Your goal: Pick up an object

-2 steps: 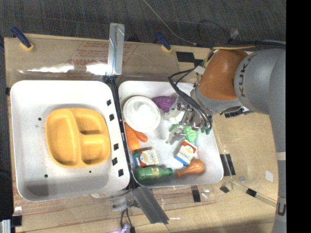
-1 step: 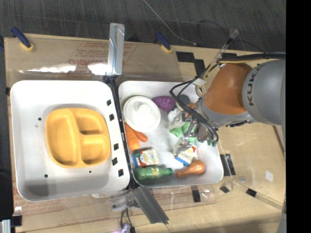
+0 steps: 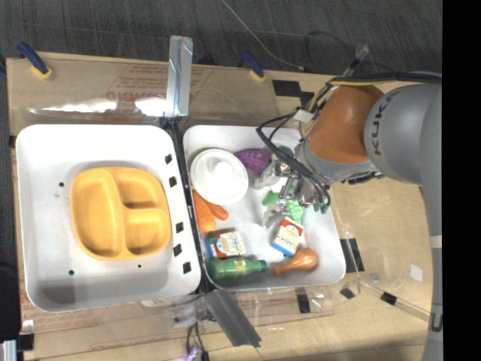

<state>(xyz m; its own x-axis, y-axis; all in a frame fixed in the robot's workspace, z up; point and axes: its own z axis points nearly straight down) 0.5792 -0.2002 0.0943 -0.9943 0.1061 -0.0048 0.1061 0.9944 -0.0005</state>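
Arm reaches in from the right, orange band over the right bin [image 3: 331, 258] far edge; gripper [image 3: 289, 194] low among a green item [image 3: 272, 199], small carton [image 3: 288, 237], white bowl [image 3: 219, 175]. Finger state cannot be told.

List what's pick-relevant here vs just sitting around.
In play: gripper low in the right bin; green toy and small carton beside it.

Lying about: yellow tray in the left bin, white bowl, green bottle, carrot.
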